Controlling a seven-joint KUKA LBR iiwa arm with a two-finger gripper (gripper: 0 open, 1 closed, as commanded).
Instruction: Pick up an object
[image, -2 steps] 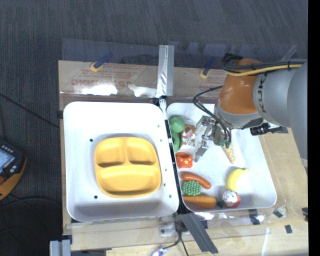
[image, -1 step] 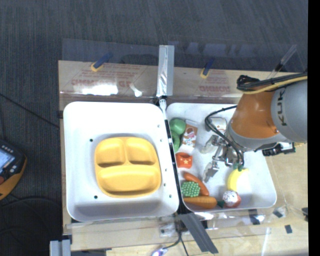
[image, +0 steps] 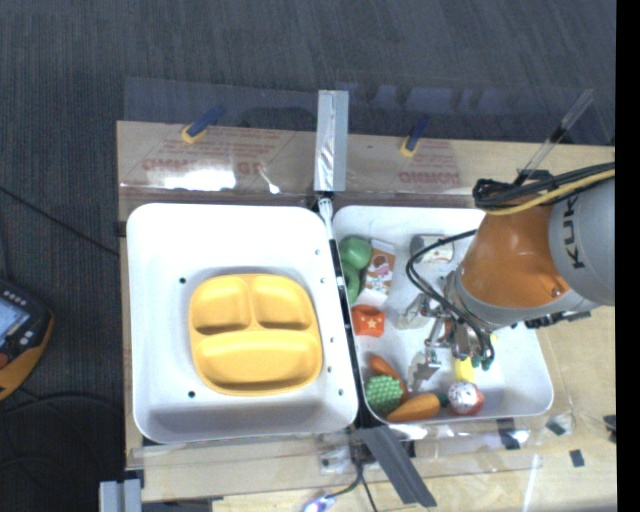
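Observation:
My gripper (image: 436, 350) hangs low in the right bin (image: 530, 385), under the orange band of the arm (image: 510, 265). It sits in the middle of the bin, above the toys along the front wall. Just right of it lies a small yellow piece (image: 464, 368), with a white and red ball (image: 466, 399) in front of that. An orange carrot (image: 416, 407) and a green bumpy toy (image: 383, 391) lie to its front left. An orange-red cube (image: 368, 322), a green toy (image: 353, 254) and a small printed carton (image: 380, 272) line the bin's left side.
The left bin (image: 160, 260) bears a yellow divided tray (image: 256, 331). A metal divider strip (image: 332, 140) stands at the back between the bins. The arm's cables (image: 520, 185) arch over the right bin's back right corner.

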